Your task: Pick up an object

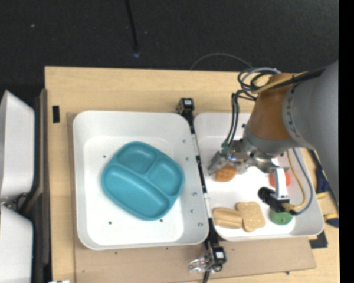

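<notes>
Desk (59, 87) of pale wood carries two shallow white bins side by side. The left bin (82, 128) holds one thing, a teal plate (143, 180) with three compartments. It lies flat near the middle of this bin, a little toward the front edge.

The right bin (212, 122) holds several small things. The arm (271, 117), grey with an orange band, comes over the right edge of this bin and reaches down into its left half. The end effector (225, 163) is low there, near the wall between the two bins. Just under it lies an orange-brown piece (225, 174), and the end effector seems to touch its top. I cannot tell if the end effector is open or closed, and I cannot tell if it grips the piece.

Near the front left corner of the right bin lies a tan roll (226, 218) on its side. A pale biscuit (251, 216) lies just beside it on the right, touching it. Further right, near the front edge, is a green round thing (281, 219). Behind it, toward the right edge, is a red and white thing (281, 181), partly hidden by cables.
</notes>
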Robot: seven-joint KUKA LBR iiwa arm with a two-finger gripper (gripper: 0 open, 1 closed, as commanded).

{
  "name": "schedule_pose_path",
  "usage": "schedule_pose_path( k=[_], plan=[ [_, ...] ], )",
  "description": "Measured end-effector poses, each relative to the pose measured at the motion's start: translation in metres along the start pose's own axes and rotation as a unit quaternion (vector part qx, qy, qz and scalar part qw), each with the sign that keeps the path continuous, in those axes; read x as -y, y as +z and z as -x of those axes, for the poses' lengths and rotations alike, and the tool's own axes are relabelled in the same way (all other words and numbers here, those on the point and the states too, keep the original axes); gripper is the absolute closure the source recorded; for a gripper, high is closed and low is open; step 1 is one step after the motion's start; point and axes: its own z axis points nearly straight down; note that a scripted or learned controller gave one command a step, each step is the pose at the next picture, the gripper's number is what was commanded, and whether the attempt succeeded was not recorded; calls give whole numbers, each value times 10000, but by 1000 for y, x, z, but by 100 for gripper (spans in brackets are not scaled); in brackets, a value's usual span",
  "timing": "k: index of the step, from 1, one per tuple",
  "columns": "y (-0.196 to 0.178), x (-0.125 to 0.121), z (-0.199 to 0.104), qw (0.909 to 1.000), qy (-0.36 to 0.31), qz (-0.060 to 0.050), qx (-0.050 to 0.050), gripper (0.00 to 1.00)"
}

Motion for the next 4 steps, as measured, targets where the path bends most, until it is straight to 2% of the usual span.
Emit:
schedule_pose_path(
  k=[1, 2, 4],
  plan=[
    [3, 0, 0, 10000, 2, 13, -13, 0],
    [-8, -1, 0, 10000, 27, 27, -23, 100],
    [-99, -9, 12, 10000, -3, 38, -9, 100]
  ],
)
